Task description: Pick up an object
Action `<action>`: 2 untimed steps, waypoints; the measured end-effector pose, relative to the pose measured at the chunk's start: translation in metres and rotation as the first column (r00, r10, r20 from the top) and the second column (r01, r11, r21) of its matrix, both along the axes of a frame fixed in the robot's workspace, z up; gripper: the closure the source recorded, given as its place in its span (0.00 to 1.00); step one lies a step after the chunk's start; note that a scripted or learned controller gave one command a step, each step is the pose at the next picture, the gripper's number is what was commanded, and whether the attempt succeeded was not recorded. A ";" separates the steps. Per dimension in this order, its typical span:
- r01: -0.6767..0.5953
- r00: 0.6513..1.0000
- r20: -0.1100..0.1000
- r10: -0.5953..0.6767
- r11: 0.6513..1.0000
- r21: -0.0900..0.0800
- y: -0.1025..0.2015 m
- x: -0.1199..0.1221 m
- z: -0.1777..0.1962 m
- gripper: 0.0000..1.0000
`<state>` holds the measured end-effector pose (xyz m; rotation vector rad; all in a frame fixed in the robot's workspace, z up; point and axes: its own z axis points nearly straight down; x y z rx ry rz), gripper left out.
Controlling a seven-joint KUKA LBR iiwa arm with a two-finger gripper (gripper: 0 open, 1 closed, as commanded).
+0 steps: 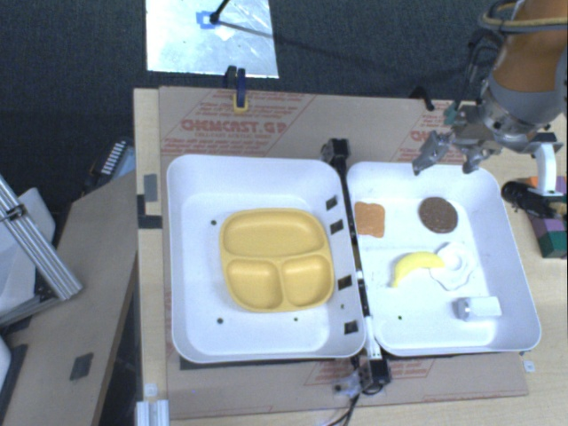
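Objects for picking all sit in the right bin [510,238], four of them plus a small block. Brown disc [438,215]: round, flat, matte, dark brown with a slightly mottled top, toward the bin's far side, right of centre. Orange-tan slab [370,219]: roughly square, flat, rough-looking surface, near the bin's left wall, level with the disc and well apart from it. Banana [415,266]: yellow, curved, smooth, lying flat mid-bin, its right end touching or just beside the fried egg [451,271], which is white, flat, irregular in outline and hard to separate from the white floor. Small white block [477,307]: boxy, with a greyish left end, near the bin's front right corner, apart from the rest.

Gripper [450,159] hangs above the far edge of the right bin, beyond the disc and not touching any object. Two dark grey metal fingers [429,153] are spread apart with nothing between them. Grey wrist and an orange band sit above it, at the upper right.

Left bin [191,238]: same shallow white plastic shape with rounded corners, holding a yellow tray [275,257]. Tray is smooth plastic, rounded rectangle, three compartments: one wide at the far side, two smaller at the near side. It lies flat, about mid-bin.

Black clips [342,256] run along the seam between the bins. Both bins rest on a brown cardboard sheet [266,122] with red print. A yellow and black clamp [238,91] grips the far edge of the cardboard.
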<state>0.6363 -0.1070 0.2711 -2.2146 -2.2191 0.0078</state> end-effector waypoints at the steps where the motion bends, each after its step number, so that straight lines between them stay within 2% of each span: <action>1: -0.001 1.000 0.010 0.001 1.000 -0.001 0.000 0.002 0.006 0.00; 2: 0.001 1.000 0.005 -0.001 1.000 -0.001 -0.003 -0.006 -0.053 0.00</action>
